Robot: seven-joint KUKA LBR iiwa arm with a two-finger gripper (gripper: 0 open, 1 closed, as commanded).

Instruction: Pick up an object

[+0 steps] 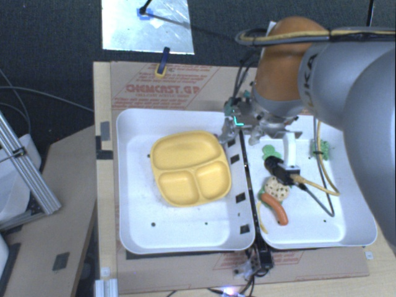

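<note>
The right bin (322, 228) holds an orange carrot-shaped toy (276, 210) near its front left. A beige speckled piece (277, 190) lies just behind the toy. A green piece (270, 150) sits farther back, and another green piece (324, 148) lies toward the right. My gripper (263, 133) hangs under the orange-banded wrist, over the back left part of the right bin and close to the wall between the bins. It is above and behind the green piece. Nothing shows in its grasp.
A yellow divided plate (189, 167) lies in the left bin (142, 228). The grey arm covers the right bin's back right part. The dividing wall (245, 184) runs right beside the gripper. A cardboard sheet (173, 88) lies behind the bins.
</note>
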